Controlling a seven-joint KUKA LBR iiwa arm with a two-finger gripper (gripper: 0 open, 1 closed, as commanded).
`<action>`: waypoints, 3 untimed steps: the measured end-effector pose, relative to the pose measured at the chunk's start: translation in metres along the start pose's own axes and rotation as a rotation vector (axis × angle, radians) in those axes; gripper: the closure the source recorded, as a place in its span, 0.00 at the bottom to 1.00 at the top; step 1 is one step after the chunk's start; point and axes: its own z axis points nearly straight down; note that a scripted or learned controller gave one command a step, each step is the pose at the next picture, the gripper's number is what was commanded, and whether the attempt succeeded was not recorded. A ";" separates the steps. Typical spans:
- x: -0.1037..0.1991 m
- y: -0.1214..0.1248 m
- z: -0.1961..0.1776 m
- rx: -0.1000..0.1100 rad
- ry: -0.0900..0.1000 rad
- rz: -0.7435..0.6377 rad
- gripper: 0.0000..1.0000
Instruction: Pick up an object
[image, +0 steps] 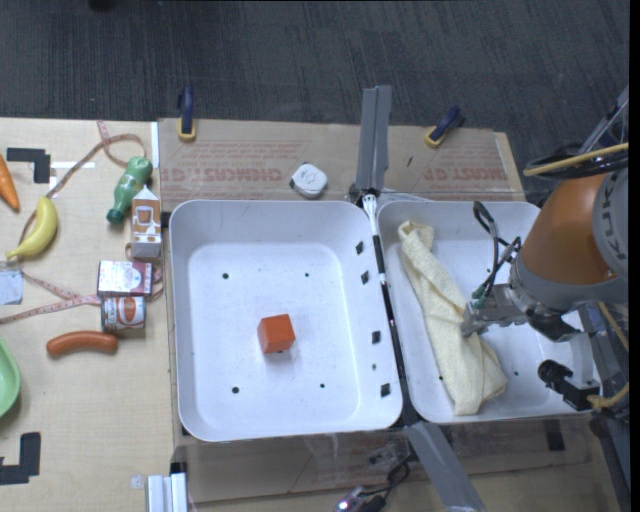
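A cream cloth (445, 315) lies crumpled lengthwise along the left side of the right bin (520, 395). My gripper (478, 322) is down on the cloth's lower right part, touching its folds; the wrist above hides how the fingers stand. An orange-red cube (276, 333) sits alone near the middle of the left bin (200, 330), far from the gripper.
The grey arm with its orange band (570, 235) reaches in over the right bin's right side. A metal divider post (373, 140) stands between the bins at the back. Toy food, a banana (36, 230) and small cartons lie on the bench at left.
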 end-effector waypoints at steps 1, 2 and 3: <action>0.000 0.000 0.000 0.000 0.000 0.000 0.00; 0.013 0.061 0.008 -0.001 -0.001 -0.170 0.00; -0.021 -0.008 0.009 0.000 -0.002 -0.170 0.00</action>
